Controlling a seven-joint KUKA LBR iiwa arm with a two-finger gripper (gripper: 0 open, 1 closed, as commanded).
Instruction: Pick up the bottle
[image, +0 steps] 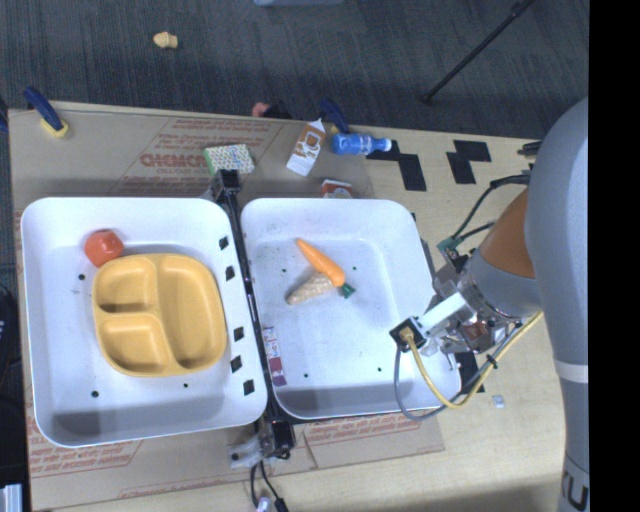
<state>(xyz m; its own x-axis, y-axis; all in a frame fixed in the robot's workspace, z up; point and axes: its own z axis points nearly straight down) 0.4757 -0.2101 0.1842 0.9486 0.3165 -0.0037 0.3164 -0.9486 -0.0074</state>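
Camera view showed my gripper (440, 335) at the right bin's (330, 390) right rim; whether it was clenched or released I could not tell. That bottle (358, 145) lay on the bench at upper centre, well apart, so reaching remained.

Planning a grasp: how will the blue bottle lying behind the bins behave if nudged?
The bottle lies on its side on the bench, so it would probably roll. It looks small and plastic, likely light. Its smooth round body may slip between fingers.
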